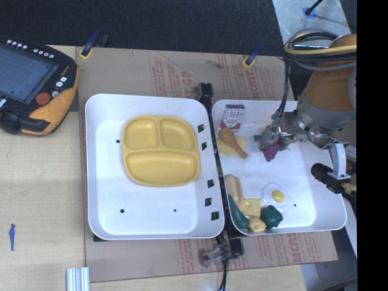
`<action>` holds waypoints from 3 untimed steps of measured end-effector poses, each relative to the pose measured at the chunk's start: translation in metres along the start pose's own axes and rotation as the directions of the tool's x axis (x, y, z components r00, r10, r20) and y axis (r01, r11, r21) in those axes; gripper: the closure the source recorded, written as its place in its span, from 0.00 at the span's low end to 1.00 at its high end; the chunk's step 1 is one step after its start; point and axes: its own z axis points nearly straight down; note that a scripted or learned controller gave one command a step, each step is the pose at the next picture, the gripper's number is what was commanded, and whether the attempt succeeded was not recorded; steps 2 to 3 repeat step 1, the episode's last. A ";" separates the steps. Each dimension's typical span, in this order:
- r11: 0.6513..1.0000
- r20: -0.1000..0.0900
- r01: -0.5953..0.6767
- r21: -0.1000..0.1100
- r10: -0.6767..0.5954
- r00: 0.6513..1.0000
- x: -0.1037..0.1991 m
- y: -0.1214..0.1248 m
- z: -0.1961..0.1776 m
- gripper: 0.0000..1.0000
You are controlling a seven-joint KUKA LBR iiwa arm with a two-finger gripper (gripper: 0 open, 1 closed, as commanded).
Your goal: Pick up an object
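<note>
- While the gripper (271,139) sits low in the right bin (306,220), we see a purple toy (270,151) just at its tip — probably the target.
- We cannot tell how far the fingers are open, or whether they grip it.
- Drumstick (232,142) lies beside; egg (276,194) and other toys crowd the near corner — harder picks.
- Yellow tray (161,151) rests in the left bin (103,211).

Pincer (271,139) over purple toy (270,151), right bin (315,217).
</note>
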 end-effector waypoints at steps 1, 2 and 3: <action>1.000 0.001 -0.003 -0.002 0.003 1.000 0.058 0.023 -0.041 1.00; 1.000 0.001 -0.003 -0.002 0.003 1.000 0.058 0.023 -0.041 1.00; 1.000 0.001 -0.003 -0.002 0.003 1.000 0.058 0.023 -0.041 1.00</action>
